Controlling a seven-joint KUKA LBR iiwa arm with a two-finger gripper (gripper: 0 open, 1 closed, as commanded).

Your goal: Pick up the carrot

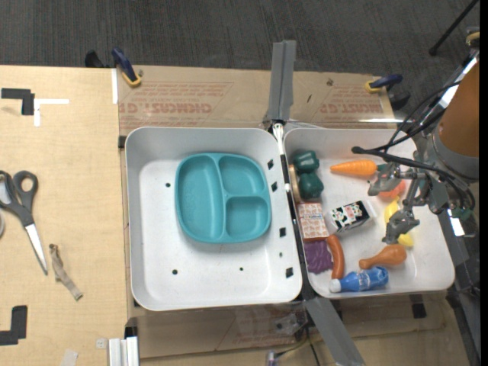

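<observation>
Camera view shows the carrot [353,169] lying in the right bin [438,280], just left of the end effector [402,201]; whether it is open I cannot tell.

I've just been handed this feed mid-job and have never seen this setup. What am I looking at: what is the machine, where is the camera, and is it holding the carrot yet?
One camera, fixed above the bench, looks down at a slant on two shallow white bins side by side. The machine is a single robot arm reaching in from the right of the view; its gripper hangs over the right bin.

The left bin holds a teal divided plate. The right bin holds toy food and small items: the carrot near the top, a dark green pepper, a small black and white carton, a blue bottle, a brown drumstick and a sausage. Scissors lie on the bench at far left.

The carrot lies in the bin to the left of the gripper, not held. I cannot tell whether the gripper is open.
</observation>
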